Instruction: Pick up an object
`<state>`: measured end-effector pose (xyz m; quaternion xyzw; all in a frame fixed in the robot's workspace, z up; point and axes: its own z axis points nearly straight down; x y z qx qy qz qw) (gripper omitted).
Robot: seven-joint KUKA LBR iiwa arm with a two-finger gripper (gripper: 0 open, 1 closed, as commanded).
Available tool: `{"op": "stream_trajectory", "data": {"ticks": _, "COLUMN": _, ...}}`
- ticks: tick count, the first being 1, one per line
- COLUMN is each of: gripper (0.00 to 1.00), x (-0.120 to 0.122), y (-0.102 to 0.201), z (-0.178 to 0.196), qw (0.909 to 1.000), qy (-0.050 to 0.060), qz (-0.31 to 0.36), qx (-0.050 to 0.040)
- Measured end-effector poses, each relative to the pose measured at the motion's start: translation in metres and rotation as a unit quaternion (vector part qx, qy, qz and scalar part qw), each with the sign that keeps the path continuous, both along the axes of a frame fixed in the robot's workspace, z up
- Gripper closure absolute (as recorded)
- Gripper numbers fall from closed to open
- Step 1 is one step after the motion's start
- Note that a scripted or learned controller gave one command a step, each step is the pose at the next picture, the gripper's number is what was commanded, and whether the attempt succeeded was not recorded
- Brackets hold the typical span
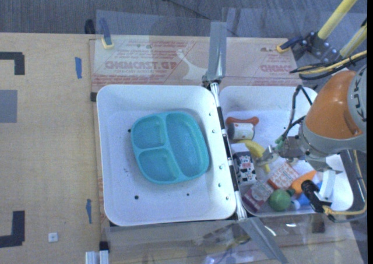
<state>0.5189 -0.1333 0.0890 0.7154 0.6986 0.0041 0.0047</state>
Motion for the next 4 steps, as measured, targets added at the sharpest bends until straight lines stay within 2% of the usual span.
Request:
{"op": "stream_trajectory", "data": {"ticks": 1, "gripper": 1.0, "x": 0.0, "y": -0.006, "z": 0.011, "qw": 1.0, "qy": -0.002, "qz": -0.005, "qx": -0.0034}}
{"op": "stream_trajectory", "data": {"ticks": 2, "gripper": 0.0, "x": 0.0, "y": -0.006, "z": 0.011, "qw": 1.0, "qy": -0.002, "qz": -0.005, "qx": -0.0033}}
{"op": "stream_trajectory", "data": {"ticks": 3, "gripper": 0.0, "x": 0.061, "y": 0.016, "z": 0.0, "qw": 0.9991, "qy": 0.002, "qz": 0.042, "qx": -0.0017}}
{"op": "stream_trajectory", "data": {"ticks": 4, "gripper": 1.0, "x": 0.062, "y": 0.014, "z": 0.011, "qw": 0.9992, "qy": -0.001, "qz": 0.041, "qx": -0.0035}}
